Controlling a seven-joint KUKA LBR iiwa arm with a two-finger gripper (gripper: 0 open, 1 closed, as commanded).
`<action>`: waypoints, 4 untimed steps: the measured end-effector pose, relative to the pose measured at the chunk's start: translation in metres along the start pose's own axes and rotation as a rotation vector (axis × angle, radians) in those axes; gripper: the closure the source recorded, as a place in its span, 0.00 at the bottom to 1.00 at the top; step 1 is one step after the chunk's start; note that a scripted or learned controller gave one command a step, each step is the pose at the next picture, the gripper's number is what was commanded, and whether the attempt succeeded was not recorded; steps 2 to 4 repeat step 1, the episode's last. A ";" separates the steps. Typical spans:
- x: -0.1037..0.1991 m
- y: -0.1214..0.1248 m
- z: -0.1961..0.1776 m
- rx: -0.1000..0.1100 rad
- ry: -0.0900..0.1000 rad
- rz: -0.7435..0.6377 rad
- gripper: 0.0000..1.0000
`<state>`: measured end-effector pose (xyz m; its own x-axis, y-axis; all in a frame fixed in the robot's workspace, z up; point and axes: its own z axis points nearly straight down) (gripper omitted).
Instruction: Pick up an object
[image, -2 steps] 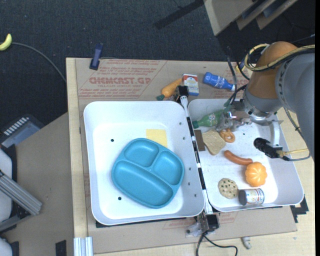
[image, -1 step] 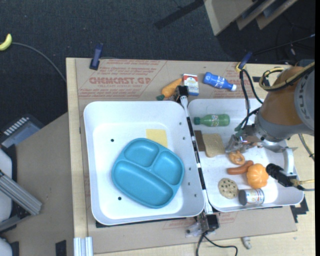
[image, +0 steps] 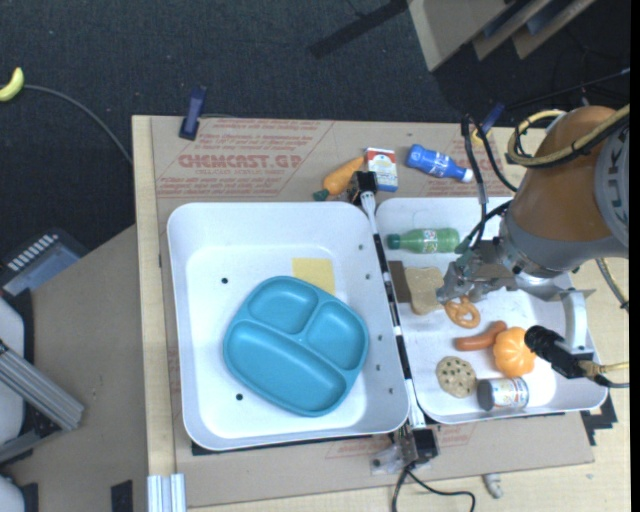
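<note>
A grey KUKA arm with an orange band reaches from the right into the right bin (image: 580, 400), its gripper (image: 462, 282) low over a small pretzel (image: 463, 315) lying on the bin floor. The fingers are dark and tangled with the wrist hardware from this slant, so whether they are open or closed cannot be told, and nothing is plainly seen between them. The pretzel appears the likeliest target: thin, looped and flat, it offers little height to pinch, so a good attempt probably calls for a straight descent with fingertips close to the floor, closing across a loop rather than along it. Crowding is a risk, with a tan flat piece (image: 424, 288) just beside it, an orange sausage-like toy (image: 480, 337) and a ribbed orange pumpkin (image: 510, 350) near. Elsewhere sit a speckled cookie (image: 455, 375), a shiny capped jar (image: 505, 393) and a green bottle (image: 425, 240). The left bin (image: 200, 240) holds a smooth blue divided plate (image: 295, 345) and a yellow square (image: 314, 271).
</note>
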<state>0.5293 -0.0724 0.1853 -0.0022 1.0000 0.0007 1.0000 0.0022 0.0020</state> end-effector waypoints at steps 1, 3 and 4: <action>0.066 -0.008 -0.028 0.001 0.000 0.001 1.00; 0.066 -0.008 -0.028 0.001 0.000 0.001 1.00; 0.066 -0.008 -0.028 0.001 0.000 0.001 1.00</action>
